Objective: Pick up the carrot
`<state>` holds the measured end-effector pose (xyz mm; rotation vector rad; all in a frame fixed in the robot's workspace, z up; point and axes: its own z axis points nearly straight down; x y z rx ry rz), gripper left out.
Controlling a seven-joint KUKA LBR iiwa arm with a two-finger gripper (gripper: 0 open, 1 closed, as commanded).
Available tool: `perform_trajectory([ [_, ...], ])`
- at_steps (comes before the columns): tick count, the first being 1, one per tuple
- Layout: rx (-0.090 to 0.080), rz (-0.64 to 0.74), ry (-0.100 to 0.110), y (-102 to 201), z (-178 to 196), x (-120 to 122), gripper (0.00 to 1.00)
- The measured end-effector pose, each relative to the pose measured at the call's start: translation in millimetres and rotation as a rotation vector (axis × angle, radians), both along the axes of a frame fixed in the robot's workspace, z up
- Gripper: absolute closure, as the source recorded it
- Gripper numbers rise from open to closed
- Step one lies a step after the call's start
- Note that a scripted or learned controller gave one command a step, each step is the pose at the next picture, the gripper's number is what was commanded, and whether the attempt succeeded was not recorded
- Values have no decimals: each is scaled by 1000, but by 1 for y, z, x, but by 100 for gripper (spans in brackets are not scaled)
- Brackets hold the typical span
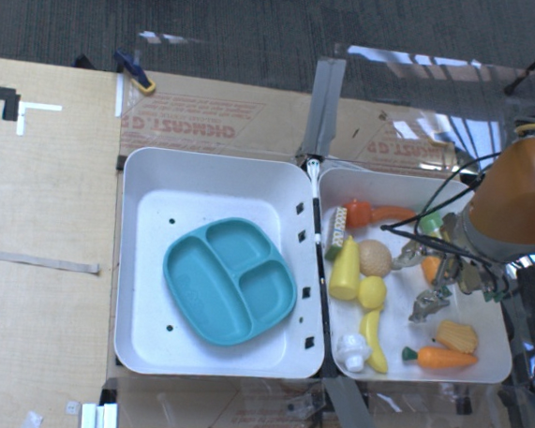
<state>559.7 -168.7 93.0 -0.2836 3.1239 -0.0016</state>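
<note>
Carrot (445,359): lower right corner of the right bin (487,378), lying flat, green end pointing left, just below a ridged yellow piece (457,336). Gripper (427,304): hanging above bin centre, up and left of the carrot, apart from it; fingers slightly parted, clasping nothing. Left bin (140,271): teal tray (230,281). Banana (374,341) lower left of gripper.

Bright, even light falls from overhead, and the two white bins (133,242) come close to washing out along their rims. Glare streaks the clear tape on the cardboard (220,124) at the far edge of the surface (30,233), strongest toward the far right corner. Shadows are soft and short, hugging the teal plate (230,281). Focus is fairly sharp at centre; the arm's orange band (526,186) looks slightly soft. The dark floor (268,11) beyond stays dim.
</note>
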Motion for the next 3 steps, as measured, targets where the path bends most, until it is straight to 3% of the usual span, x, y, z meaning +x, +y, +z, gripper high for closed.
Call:
perform_trajectory([
  [1, -1, 1, -6, 0, 11, 2, 100],
  [2, 1, -39, -2, 84, 113, 18, 100],
  [3, 1, -143, 1, 91, 99, -11, 100],
])
